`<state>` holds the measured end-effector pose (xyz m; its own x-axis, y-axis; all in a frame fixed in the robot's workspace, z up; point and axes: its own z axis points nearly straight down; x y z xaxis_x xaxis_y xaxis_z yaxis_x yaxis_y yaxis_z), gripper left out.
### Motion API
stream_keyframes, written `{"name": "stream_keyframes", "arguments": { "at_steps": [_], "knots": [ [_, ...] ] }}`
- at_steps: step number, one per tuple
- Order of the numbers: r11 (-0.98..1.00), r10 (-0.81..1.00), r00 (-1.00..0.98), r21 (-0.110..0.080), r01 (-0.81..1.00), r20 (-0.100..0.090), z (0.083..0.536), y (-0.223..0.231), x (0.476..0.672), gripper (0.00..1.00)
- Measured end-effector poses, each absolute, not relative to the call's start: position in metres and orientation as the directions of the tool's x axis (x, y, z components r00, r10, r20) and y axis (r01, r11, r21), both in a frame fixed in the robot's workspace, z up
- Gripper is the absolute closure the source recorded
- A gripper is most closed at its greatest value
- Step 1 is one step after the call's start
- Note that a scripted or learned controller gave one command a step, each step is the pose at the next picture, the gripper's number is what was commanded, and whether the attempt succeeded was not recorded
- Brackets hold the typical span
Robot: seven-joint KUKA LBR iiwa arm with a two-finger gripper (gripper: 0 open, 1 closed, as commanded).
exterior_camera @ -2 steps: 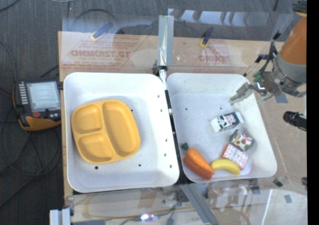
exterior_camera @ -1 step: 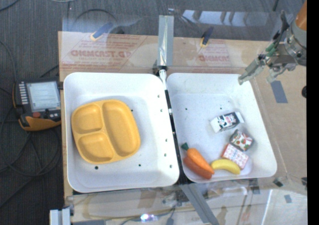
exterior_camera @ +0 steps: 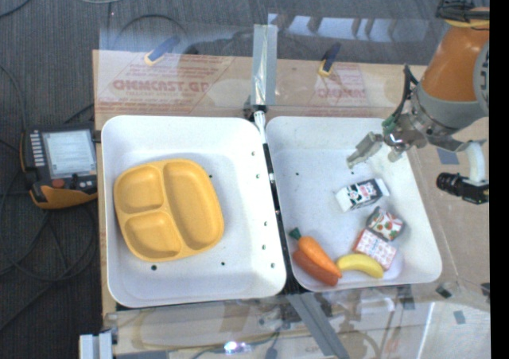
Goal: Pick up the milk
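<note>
One pincer (exterior_camera: 378, 148) above milk (exterior_camera: 360, 193)

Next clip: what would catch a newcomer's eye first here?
The yellow divided plate lies alone in the left bin. In the right bin, the milk carton lies just below the gripper, with a carrot, banana and red box along the near edge.

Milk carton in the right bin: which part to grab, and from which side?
Probably from straight above. The milk carton lies flat on its side, long axis running left-right with a slight tilt, so closing across its short width, mid-body, suits best. It lies apart from the strawberry box below it, leaving room on both long sides. The pincer hangs just above it in the view.
</note>
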<state>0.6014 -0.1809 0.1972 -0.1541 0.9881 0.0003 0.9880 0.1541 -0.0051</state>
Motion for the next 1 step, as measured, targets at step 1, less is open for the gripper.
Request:
{"name": "stream_keyframes", "arguments": {
  "at_steps": [1],
  "knots": [
    [0.154,0.988,-0.154,-0.004,0.988,0.000,0.1976,-0.1810,0.6016,0.00]
  ]
}}
